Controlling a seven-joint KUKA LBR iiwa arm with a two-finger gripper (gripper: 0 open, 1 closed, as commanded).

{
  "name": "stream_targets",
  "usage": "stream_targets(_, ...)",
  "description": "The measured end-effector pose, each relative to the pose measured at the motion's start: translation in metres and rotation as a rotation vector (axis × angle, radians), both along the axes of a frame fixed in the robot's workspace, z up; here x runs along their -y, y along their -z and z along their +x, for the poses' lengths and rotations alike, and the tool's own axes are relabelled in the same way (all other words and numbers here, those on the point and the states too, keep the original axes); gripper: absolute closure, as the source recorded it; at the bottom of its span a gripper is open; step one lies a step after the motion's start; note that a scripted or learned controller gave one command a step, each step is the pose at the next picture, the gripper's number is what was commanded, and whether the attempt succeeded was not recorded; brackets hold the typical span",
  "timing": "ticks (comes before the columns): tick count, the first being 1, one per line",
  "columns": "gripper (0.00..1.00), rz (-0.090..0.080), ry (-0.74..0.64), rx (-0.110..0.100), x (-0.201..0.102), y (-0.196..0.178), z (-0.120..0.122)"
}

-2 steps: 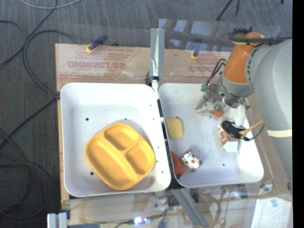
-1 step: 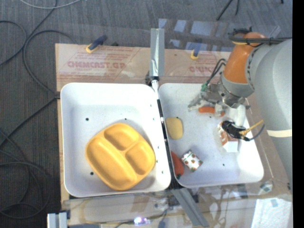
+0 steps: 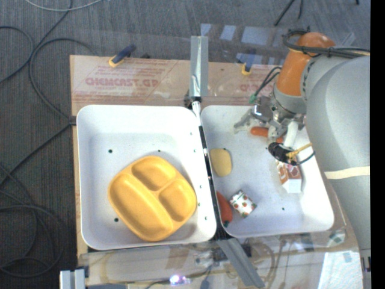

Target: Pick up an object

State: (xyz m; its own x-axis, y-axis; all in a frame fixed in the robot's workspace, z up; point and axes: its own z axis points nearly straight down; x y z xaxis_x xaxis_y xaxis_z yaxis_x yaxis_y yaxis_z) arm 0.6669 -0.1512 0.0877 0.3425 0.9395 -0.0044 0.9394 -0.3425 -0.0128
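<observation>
The claw (image 3: 269,123) hangs low over the far part of the right bin (image 3: 313,218), under the orange band (image 3: 293,71) of the arm; whether it is released or clenched cannot be told. A small orange-red object (image 3: 259,132) lies just beside it. Nearer the camera lie a pale yellow oval piece (image 3: 221,161), a white carton with red dots (image 3: 243,203) and a red piece (image 3: 224,208). The left bin (image 3: 90,137) holds 1 yellow divided plate (image 3: 153,197).
</observation>
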Motion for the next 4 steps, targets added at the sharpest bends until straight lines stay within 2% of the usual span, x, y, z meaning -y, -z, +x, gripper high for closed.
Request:
stream_targets(1,1.00,-0.008,-0.001,0.008,0.000,-0.011,0.002)
stream_targets(2,1.00,-0.002,0.122,0.010,-0.094,-0.095,-0.027)
stream_targets(3,1.00,-0.006,0.359,0.009,-0.028,-0.016,-0.003)
stream_targets(4,0.00,-0.012,0.365,-0.002,-0.023,-0.015,-0.006)
